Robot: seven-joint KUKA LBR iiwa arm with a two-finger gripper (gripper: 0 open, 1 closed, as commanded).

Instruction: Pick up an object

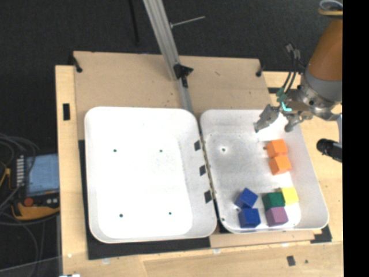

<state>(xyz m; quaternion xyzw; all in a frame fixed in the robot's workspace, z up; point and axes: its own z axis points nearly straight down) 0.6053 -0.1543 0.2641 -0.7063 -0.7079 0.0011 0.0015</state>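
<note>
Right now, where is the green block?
In the camera view, the green block sits in the right bin, near its front right corner, touching the yellow block and just behind the purple block.

Six small blocks (278,156) in right bin (230,131), near its right side and front

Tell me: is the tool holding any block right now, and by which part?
Nothing is held. The tool hangs open above the right bin, its fingers bare, apart from the two orange blocks below it.
</note>
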